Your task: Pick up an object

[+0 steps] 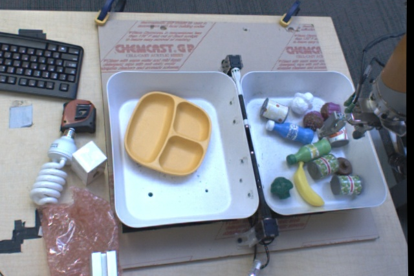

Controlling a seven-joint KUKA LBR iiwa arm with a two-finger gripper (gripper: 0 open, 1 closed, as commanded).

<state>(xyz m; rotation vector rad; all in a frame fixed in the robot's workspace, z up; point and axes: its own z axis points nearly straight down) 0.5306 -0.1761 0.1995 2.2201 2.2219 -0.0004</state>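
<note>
Looking at your gripper (341, 126) hanging over the right bin's (372, 158) right edge, I can't tell its grip, and nothing's visibly lifted yet, so the banana (306, 187) near the front edge awaits picking.

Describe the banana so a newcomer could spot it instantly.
Look in the right-hand white bin, the crowded one. Along its near edge lies the banana, between the green broccoli and a can. It is the only yellow, curved item there.
</note>
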